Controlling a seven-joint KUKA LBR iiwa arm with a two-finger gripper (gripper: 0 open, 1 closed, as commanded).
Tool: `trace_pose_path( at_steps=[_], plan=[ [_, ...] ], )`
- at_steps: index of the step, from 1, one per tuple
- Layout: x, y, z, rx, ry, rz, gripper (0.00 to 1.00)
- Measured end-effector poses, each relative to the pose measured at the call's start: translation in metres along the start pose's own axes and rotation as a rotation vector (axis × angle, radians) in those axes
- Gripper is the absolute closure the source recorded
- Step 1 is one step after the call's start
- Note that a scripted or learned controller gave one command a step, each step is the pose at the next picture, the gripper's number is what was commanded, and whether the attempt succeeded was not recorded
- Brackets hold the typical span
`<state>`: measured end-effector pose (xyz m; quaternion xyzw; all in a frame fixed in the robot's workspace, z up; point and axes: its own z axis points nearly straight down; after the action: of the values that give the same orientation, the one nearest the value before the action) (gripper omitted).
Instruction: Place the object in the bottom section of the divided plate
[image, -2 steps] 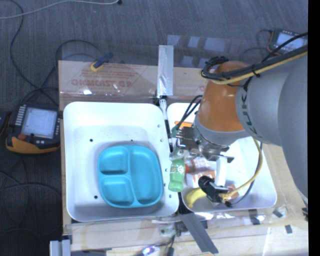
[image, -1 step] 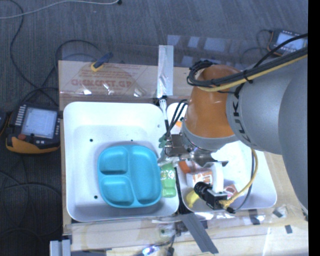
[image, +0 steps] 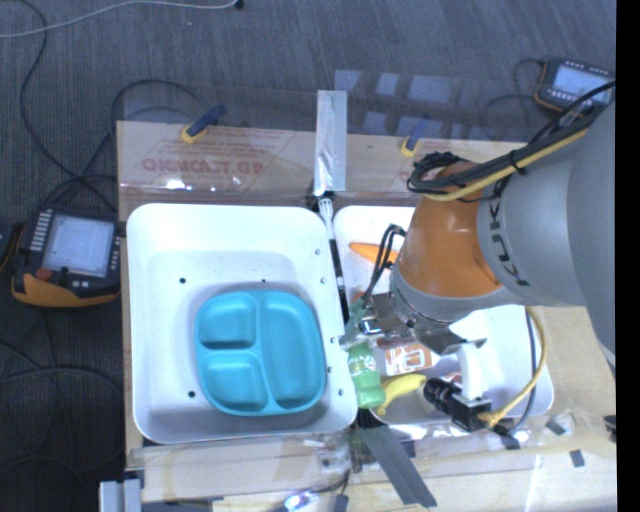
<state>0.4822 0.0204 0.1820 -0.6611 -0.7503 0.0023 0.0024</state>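
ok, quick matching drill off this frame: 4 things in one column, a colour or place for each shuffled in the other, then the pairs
Things:
1. divided plate
2. band above the arm's wrist
3. handheld pendant with a screen
4. yellow object

Colour or place:
A. orange
B. on the floor, left of the bench
C. turquoise blue, lying in the left bin
D. near the front edge of the right bin, under the arm

Pairs: 1-C, 2-A, 3-B, 4-D
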Motion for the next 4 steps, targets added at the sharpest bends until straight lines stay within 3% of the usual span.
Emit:
trace_pose_path(
  at_steps=[1, 2, 3, 4],
  plan=[
    [0.008, 0.043, -0.001, -0.002, 0.001, -0.089, 1.0],
    [0.009, 0.042, -0.008, 0.003, 0.002, -0.089, 1.0],
    [0.079, 0.028, -0.026, -0.002, -0.001, -0.308, 1.0],
    [-0.041, 0.017, -0.179, -0.005, -0.005, -0.336, 1.0]
  ],
)
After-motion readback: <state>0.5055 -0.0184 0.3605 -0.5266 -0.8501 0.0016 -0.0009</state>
